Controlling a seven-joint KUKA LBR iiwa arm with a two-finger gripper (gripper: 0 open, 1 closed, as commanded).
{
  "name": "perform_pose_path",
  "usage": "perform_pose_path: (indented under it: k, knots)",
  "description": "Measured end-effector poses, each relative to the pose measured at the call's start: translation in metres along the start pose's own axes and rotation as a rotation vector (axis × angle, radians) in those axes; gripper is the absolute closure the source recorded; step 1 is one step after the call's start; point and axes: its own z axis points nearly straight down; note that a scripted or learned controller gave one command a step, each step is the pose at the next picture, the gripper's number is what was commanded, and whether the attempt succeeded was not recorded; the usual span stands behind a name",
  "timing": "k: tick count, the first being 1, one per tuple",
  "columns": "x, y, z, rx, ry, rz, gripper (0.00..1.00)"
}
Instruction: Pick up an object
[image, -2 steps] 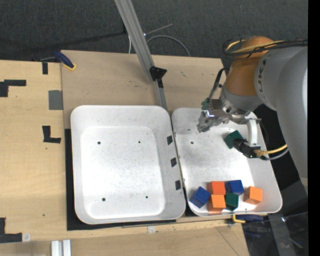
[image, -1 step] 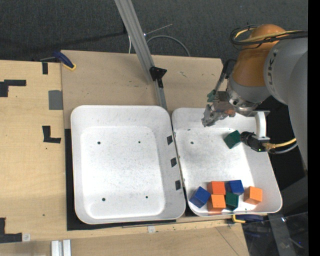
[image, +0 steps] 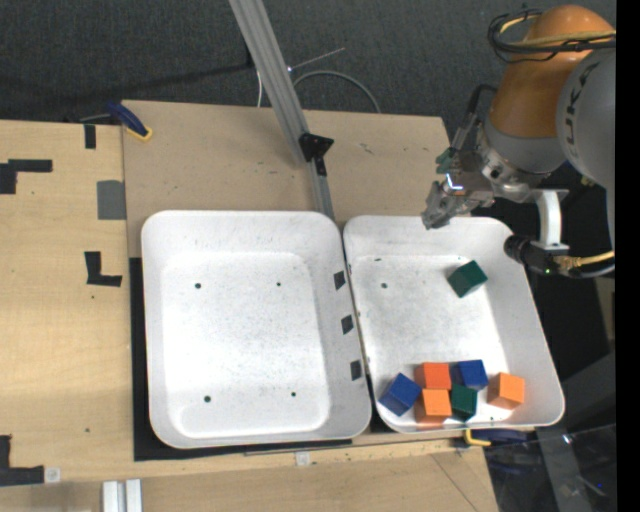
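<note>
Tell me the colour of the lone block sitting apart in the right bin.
Dark green block, in the camera view.

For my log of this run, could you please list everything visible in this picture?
Bins: 2, white, side by side on the bench; left bin, right bin.
Green blocks: 2; one alone in the right bin's far part, one in the near cluster.
Orange blocks: 3, right bin, near edge.
Blue blocks: 2, right bin, near edge.
Clamp: 1, blue and yellow, bench's far left.
Metal bar: 1, grey, slanting down to between the bins.
Arm: 1, grey with orange band.
Gripper: 1, above the right bin's far edge.
</note>
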Motion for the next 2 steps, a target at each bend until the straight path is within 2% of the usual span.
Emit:
perform_pose_path:
  k: [1,2]
  knots:
    - [0.047,-0.013,-0.004,0.007,0.002,-0.004,1.0]
    - [0.103,-0.039,0.008,0.009,0.003,-0.005,1.0]
